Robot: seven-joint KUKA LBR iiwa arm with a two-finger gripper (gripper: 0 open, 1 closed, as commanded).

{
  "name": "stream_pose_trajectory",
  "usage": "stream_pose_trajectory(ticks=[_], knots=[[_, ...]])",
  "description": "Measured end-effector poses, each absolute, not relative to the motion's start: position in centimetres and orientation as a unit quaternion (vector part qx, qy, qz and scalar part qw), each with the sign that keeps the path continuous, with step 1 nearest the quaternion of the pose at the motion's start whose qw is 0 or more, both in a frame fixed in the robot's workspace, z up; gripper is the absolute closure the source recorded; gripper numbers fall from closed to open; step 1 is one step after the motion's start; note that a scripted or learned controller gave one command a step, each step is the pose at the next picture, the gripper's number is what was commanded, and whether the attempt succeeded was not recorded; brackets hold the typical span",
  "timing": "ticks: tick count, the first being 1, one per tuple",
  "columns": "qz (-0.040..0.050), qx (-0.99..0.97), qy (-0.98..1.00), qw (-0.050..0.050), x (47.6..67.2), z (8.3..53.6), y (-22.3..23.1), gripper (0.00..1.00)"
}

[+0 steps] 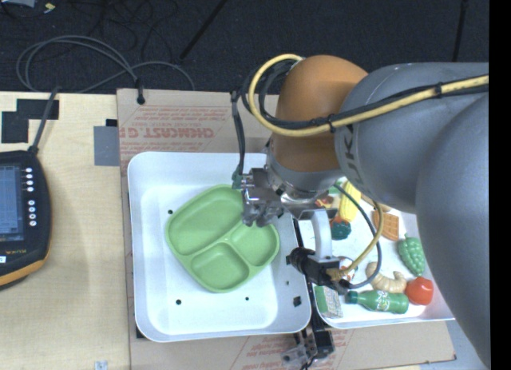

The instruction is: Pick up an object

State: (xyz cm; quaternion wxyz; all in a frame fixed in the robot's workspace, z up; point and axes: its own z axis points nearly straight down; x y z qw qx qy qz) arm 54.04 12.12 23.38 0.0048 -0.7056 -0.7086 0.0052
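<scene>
A handheld control pendant (20, 212) is lying at the worktop's (80, 304) far left. In the left bin (148, 312) a green divided plate (219, 240) is resting, and the pincer (254, 200) is hanging over its upper right rim; I cannot tell how it is set. A good pick, I reckon, means straddling that rim squarely, not the flat tray. Toy food, a green bottle (379, 302) among it, is crowding the right bin (383, 320).
</scene>
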Motion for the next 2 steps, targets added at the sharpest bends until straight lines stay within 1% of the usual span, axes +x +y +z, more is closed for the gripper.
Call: stream_pose_trajectory(ticks=[1, 2], knots=[[-0.0017, -0.706, -0.708, 0.000, 52.2, 32.2, 15.3, 1.00], [0.0058, -0.709, -0.705, 0.003, 50.5, 25.7, 9.9, 1.00]])
